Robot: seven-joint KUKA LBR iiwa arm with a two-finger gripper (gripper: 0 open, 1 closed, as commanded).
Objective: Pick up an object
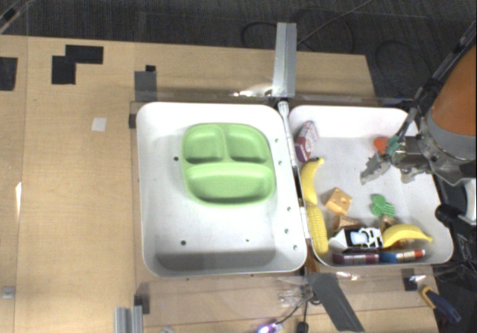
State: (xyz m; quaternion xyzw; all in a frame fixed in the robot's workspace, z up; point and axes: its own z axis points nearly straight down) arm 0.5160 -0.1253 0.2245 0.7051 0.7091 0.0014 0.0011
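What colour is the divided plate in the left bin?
Light green, seen plainly in the camera view: the divided plate lies in the left bin.

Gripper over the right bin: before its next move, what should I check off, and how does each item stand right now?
1. Gripper positioned over the right bin: ok.
2. An object held between its fingers: not ok, none seen there.
3. Finger opening: cannot tell.
4. Bare floor beneath the gripper, so no target directly under it: not ok.
5. Targets nearby: ok, green piece and tan block lie just below it in the view.
6. Green plate in the left bin, apart from the arm: ok.
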